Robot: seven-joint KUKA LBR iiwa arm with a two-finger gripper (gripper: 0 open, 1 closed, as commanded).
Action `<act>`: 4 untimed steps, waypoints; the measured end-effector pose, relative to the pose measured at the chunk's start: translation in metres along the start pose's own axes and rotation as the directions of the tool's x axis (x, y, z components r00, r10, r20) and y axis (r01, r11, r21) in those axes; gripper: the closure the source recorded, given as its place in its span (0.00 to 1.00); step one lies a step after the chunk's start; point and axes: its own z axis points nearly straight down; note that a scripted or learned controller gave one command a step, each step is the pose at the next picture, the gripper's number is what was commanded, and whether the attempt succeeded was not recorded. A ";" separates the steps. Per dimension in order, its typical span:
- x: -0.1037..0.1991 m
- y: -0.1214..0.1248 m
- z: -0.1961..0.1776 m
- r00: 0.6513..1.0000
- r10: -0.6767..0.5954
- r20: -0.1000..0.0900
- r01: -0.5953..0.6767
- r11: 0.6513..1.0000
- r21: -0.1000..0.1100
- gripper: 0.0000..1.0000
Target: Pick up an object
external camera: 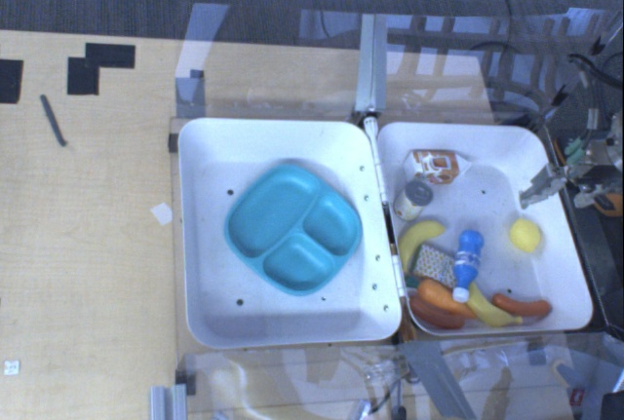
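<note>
Two bins side by side: the left bin carries a blue divided plate. The gripper hangs at the right bin's right rim, near the yellow ball, grasping nothing I can see.

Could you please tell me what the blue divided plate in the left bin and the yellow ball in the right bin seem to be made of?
The blue divided plate looks like moulded plastic: one even colour, soft rounded compartment edges and a dull sheen. The yellow ball has a smooth, matte, evenly coloured surface, which suggests plastic or rubber; it is too small here to tell which.
</note>
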 end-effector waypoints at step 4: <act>0.062 -0.010 0.170 0.953 0.303 -0.005 -0.303 0.953 -0.015 1.00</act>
